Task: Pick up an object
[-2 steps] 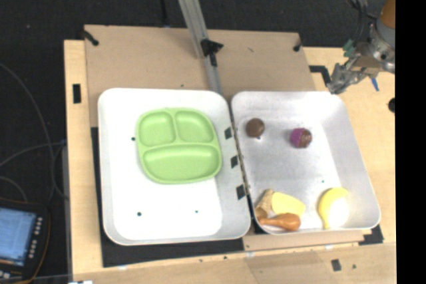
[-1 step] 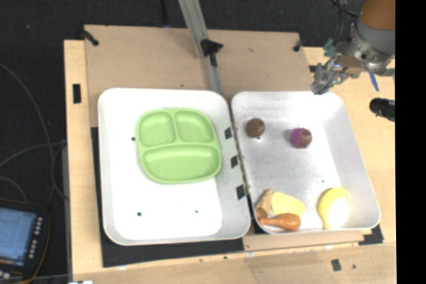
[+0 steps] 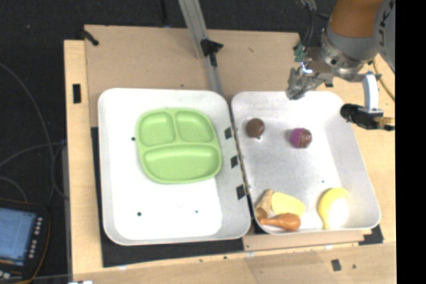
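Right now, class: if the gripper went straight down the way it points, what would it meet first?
Probably bare floor at the far edge of the right bin. The gripper points down there; the purple object and brown object sit nearer the camera. Depth is unclear.

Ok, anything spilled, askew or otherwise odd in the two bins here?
Nothing spilled or damaged. The green divided plate lies flat in the left bin. In the right bin, the brown ball and purple ball sit apart, while the yellow and orange pieces crowd its near edge. The tool hangs over the far rim.
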You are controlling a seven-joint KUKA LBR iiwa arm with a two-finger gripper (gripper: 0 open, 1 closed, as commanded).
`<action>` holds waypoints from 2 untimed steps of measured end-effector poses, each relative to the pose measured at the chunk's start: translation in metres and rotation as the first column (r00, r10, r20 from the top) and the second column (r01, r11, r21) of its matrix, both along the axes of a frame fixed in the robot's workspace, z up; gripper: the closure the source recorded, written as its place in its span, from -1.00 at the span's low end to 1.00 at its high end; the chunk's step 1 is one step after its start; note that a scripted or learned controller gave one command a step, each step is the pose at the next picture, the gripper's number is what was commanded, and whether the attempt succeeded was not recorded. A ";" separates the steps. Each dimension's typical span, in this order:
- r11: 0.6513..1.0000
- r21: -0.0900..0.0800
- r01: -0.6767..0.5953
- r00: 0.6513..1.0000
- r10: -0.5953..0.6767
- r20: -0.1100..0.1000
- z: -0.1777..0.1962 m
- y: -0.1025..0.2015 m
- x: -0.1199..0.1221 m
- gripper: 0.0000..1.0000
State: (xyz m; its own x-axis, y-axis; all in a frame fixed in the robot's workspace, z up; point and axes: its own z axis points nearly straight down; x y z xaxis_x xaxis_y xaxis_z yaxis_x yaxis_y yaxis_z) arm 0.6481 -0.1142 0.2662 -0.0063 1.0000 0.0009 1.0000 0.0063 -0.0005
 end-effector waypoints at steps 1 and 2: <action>1.000 0.001 -0.001 1.000 0.001 0.001 0.007 0.053 -0.001 1.00; 1.000 0.001 -0.001 1.000 0.001 0.002 0.010 0.109 0.000 1.00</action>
